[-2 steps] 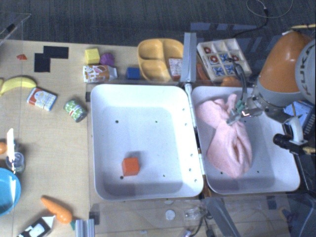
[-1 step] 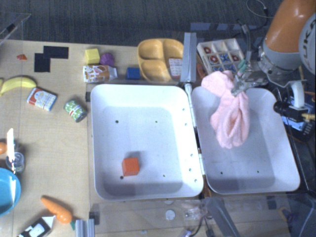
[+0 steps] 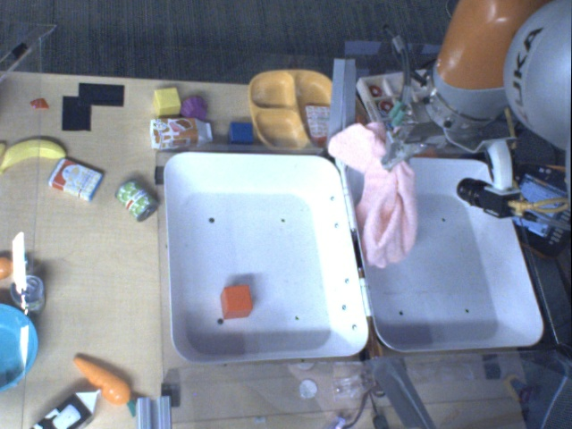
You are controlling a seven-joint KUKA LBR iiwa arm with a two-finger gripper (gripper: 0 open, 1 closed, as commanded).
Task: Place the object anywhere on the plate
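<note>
Two shallow white bins; soft pink cloth (image 3: 386, 211) dangles over right bin (image 3: 465, 266), pinched in gripper (image 3: 396, 150), lifted clear for carrying. Plate unidentifiable.

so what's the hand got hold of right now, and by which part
The hand grips the pink cloth by its upper end, near the top of the bunched fabric; the rest hangs down over the seam between the two bins.

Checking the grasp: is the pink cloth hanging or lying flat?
Hanging: the pink cloth dangles bunched from the gripper above the right bin.
</note>
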